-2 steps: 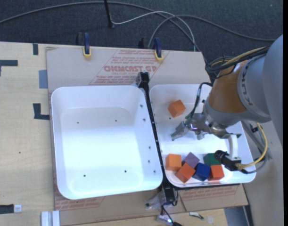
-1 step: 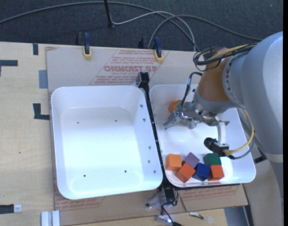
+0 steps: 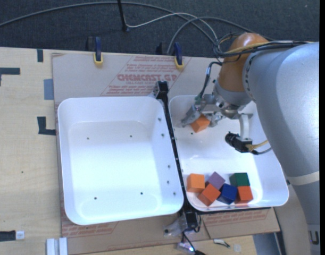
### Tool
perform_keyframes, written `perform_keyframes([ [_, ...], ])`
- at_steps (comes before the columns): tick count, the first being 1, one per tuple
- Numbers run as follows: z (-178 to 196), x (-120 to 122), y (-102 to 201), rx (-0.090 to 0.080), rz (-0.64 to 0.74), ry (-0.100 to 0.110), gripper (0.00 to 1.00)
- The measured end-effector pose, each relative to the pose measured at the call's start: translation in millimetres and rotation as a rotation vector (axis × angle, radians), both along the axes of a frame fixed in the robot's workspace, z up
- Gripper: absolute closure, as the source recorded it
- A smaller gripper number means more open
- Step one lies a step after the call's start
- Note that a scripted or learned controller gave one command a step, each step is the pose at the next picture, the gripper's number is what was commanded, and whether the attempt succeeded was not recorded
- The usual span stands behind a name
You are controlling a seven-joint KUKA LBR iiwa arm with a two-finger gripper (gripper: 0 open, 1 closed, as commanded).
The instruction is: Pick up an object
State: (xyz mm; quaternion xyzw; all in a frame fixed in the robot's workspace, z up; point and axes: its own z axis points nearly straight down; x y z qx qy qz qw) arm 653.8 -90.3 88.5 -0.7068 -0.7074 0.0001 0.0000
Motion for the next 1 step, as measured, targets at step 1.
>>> perform_keyframes([
  [1, 10.8, 0.0, -0.2, 0.000, 0.000, 0.000, 1.00],
])
